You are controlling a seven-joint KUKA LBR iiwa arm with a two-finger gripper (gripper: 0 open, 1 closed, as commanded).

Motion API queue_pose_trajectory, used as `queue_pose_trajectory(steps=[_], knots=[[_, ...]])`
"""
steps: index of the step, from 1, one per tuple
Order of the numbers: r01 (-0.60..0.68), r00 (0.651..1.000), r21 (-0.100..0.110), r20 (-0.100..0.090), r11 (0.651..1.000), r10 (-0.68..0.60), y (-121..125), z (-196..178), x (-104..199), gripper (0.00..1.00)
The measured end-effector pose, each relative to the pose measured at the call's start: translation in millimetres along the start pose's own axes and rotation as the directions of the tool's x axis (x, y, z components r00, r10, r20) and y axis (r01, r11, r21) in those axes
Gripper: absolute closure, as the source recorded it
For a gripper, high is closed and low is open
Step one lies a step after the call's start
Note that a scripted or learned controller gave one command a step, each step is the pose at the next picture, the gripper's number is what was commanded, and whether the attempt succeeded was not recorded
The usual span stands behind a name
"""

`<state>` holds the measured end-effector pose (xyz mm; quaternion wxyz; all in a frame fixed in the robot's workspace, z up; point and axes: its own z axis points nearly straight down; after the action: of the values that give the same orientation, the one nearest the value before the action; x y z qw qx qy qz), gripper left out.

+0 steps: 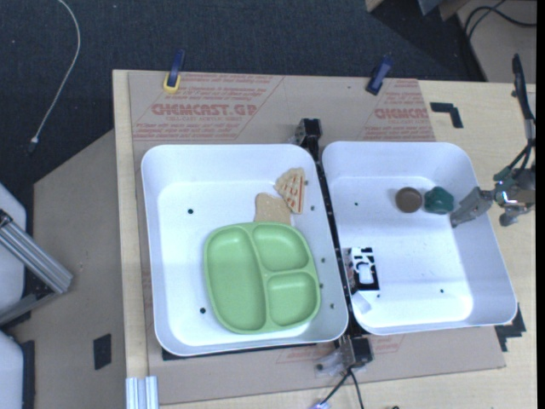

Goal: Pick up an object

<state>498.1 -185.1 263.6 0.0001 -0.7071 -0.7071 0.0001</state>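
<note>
Pincer at the right bin's edge — grip state unclear; board reads "CHEMCAST GP".

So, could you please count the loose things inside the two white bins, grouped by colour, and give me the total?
Green: 2, the light green three-compartment plastic plate in the left bin and the small dark green lump in the right bin
Tan: 2, the waffle-patterned tan wedge and the plain tan flat piece
Brown: 1, the round brown disc
Total: 5
</note>
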Motion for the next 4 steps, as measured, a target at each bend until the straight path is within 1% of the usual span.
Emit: queue_pose_trajectory(steps=[1,2,3,4], knots=[[0.0,1.0,0.003,-0.001,1.0,0.0,0.7,60.2,-4.3,0.0],[0.0,1.0,0.006,-0.003,1.0,0.0,-8.6,108.0,-1.4,0.0],[-0.001,1.0,0.006,-0.003,1.0,0.001,-5.2,157.4,-9.1,0.0],[-0.001,1.0,-0.001,0.0,1.0,0.001,-3.8,144.4,-9.3,1.0]])
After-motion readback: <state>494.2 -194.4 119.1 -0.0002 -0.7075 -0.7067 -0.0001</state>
